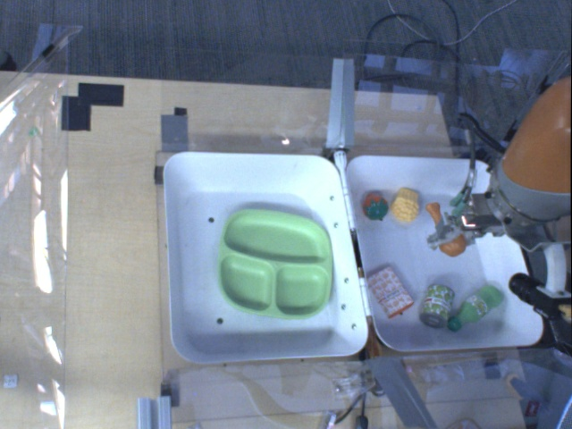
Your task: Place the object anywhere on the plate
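We see the end effector low in the right bin, touching an orange carrot-like toy; whether it is gripping we cannot tell. The smooth green three-section plate waits in the left bin, apart from the clutter, probably so it's easy to reach.

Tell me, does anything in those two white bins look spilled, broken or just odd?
Nothing looks spilled or broken. The green bottle lies on its side beside the can in the right bin, like loosely scattered toys. The green plate in the left bin has nothing on it yet.
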